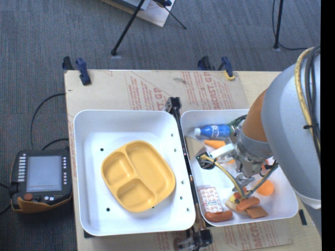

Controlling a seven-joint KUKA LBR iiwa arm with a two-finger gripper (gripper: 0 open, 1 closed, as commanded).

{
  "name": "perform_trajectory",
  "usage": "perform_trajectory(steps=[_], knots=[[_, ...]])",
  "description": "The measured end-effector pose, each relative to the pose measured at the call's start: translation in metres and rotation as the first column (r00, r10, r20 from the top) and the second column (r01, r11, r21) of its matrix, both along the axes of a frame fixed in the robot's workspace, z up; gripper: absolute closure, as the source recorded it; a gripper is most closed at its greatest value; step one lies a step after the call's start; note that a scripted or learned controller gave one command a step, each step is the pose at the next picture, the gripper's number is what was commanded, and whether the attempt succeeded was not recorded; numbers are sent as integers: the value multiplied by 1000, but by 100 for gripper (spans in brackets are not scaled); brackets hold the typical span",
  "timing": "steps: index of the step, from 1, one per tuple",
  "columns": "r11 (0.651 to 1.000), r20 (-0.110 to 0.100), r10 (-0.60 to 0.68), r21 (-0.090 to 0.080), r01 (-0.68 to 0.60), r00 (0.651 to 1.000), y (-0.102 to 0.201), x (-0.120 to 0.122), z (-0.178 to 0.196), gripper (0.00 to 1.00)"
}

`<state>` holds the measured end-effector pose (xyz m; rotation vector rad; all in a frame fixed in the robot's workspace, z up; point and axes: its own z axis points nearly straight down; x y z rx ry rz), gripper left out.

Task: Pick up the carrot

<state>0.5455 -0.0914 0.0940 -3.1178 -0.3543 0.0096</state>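
Down in the right bin, the gripper hangs low over a cluster of toy food near the front wall; whether it is open or closed I cannot tell, since the wrist and cables hide that part.

Going from the left: a handheld control pad lies on the carpet beside the bench. The left bin holds a yellow divided plate, set at a slant. A black clamp sits where the two bins meet.

In the right bin, a blue bottle lies on its side near the back, cap toward the left. Just in front of it lies the carrot, a small orange piece with its long axis running roughly left to right; which end is the tip is unclear, as the arm covers its right part. A small printed packet lies near the front, with a sausage just in front of it. Beside that sit a second sausage, a brown block and an orange ball, all crowding around the gripper.
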Motion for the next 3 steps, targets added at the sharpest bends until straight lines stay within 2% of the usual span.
perform_trajectory(steps=[1, 2, 3], knots=[[999, -1, 45, 0, -45, 999, 6, 80, -9, 0], [999, -6, 53, 2, -53, 999, 8, 80, -1, 100], [999, -8, 54, 3, -54, 999, 8, 79, -1, 0]])
